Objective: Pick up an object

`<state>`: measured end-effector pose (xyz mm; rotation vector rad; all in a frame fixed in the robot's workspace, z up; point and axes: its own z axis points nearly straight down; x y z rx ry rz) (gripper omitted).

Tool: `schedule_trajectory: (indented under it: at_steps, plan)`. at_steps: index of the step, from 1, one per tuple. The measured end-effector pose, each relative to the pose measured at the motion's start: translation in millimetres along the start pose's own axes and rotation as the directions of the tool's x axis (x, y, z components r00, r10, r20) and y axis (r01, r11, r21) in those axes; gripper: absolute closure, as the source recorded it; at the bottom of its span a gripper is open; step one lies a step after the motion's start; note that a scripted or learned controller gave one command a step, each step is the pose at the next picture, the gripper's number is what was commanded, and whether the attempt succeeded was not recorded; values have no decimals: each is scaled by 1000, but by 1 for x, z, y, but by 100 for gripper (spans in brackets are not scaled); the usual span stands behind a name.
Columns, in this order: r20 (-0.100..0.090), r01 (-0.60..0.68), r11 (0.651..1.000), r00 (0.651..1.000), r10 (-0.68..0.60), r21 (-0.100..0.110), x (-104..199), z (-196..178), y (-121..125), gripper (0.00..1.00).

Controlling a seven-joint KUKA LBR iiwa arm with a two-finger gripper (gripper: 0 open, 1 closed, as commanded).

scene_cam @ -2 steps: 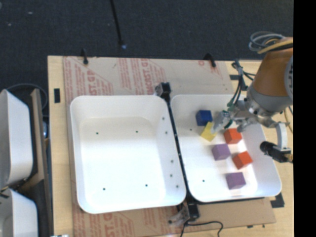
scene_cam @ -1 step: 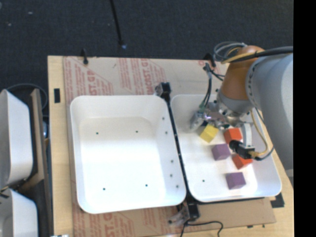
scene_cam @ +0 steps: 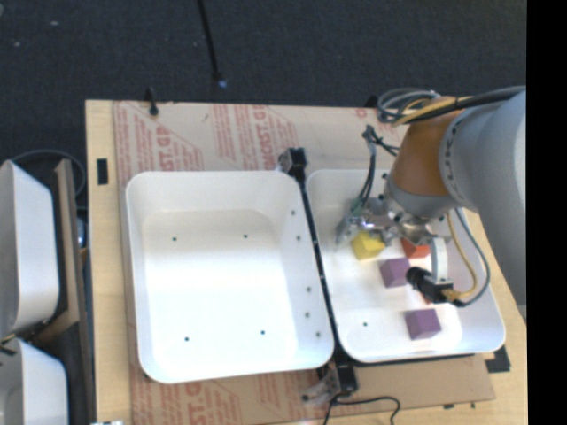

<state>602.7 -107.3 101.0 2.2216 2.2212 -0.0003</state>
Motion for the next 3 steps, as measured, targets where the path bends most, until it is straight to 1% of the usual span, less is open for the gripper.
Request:
schedule_trajectory:
  at_steps: [1,2,3]
  plan:
    - [0,-2,1000,1000,2,-2,-1,-11,1,100]
    - [-1,5,1000,1000,-5,-9,63,-104,37,100]
    - [-2,5,1000,1000,-5,0,135,-99,86,100]
